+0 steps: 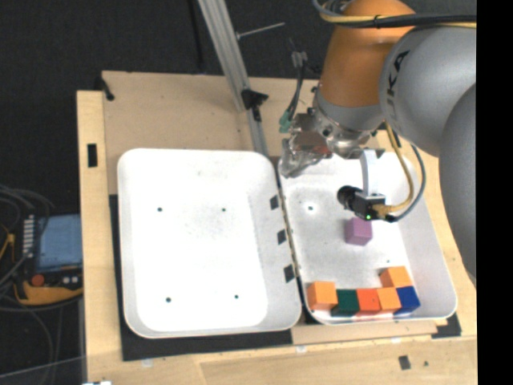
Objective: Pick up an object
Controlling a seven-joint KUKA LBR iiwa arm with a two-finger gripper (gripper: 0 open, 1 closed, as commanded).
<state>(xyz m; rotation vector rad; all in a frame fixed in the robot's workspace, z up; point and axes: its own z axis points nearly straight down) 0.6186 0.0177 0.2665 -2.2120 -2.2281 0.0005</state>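
The approach step is judged to be in hand; the gripper (pixel 300 157) is poised at the right bin's (pixel 429 239) far left corner, nothing seen between its fingers, whose state cannot be told. The purple block (pixel 359 231) lies mid-bin, well apart; a shift over it and a descent are called for.

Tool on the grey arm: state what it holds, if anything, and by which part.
It cannot be told. The tool hangs over the right white bin's upper left corner, with nothing seen in it. The purple cube lies apart on the bin floor.

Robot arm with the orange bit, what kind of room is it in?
Probably a robot lab. The robot arm reaches over two white bins on a plywood bench, with coloured blocks for grasping practice.
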